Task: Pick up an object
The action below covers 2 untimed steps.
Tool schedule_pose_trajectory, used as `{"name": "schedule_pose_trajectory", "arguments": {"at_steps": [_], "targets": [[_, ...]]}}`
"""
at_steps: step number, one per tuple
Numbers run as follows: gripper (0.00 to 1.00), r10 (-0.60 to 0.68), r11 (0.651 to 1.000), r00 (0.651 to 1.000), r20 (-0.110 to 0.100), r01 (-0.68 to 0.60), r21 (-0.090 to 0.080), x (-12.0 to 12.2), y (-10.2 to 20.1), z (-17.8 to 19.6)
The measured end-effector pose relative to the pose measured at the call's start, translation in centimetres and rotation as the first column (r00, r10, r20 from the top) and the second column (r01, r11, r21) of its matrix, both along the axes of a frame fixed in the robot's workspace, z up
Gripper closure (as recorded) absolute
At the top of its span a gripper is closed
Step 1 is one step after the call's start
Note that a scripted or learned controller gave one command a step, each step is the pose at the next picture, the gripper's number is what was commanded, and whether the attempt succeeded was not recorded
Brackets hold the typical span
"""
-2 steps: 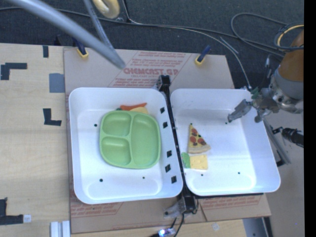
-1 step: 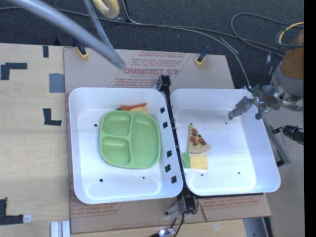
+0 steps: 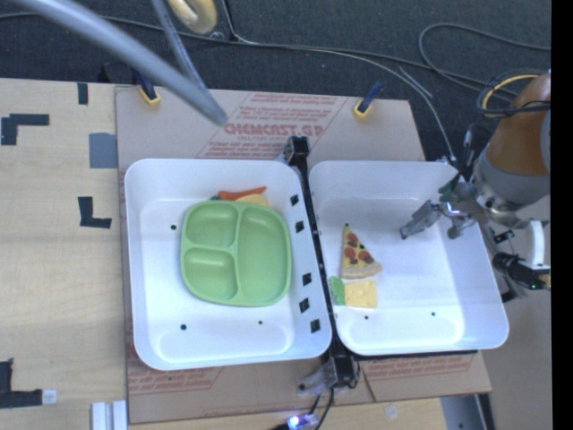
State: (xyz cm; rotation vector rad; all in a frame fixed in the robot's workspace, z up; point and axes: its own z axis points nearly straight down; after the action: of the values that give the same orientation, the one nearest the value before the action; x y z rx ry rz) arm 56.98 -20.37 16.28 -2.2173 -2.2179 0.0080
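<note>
A toy pizza slice (image 3: 357, 253) lies in the right bin (image 3: 466, 330) near its left wall. Just below it sit a yellow cheese square (image 3: 362, 294) and a small green piece (image 3: 337, 288). The left bin (image 3: 157, 330) holds a green divided plate (image 3: 237, 252), with an orange carrot-like piece (image 3: 242, 193) and a pale yellow item (image 3: 255, 201) tucked behind its far edge. My gripper (image 3: 431, 229) hovers over the right side of the right bin, well to the right of the pizza slice. Its fingers are spread open with nothing between them.
Both bins rest on a cardboard sheet (image 3: 269, 119) held by yellow clamps (image 3: 148, 95). A grey pole (image 3: 107, 34) slants across the upper left. Cables (image 3: 430, 70) run over the dark floor behind the bins. A black divider (image 3: 309, 240) separates the bins.
</note>
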Motion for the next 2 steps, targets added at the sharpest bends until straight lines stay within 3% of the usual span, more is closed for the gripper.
{"name": "schedule_pose_trajectory", "arguments": {"at_steps": [1,2], "targets": [[0.00,0.001,1.000,1.000,0.001,-0.001,0.000,0.2,-0.2,-6.4],[0.00,0.001,1.000,1.000,0.008,-0.001,-0.004,0.3,-0.2,-7.7]]}}
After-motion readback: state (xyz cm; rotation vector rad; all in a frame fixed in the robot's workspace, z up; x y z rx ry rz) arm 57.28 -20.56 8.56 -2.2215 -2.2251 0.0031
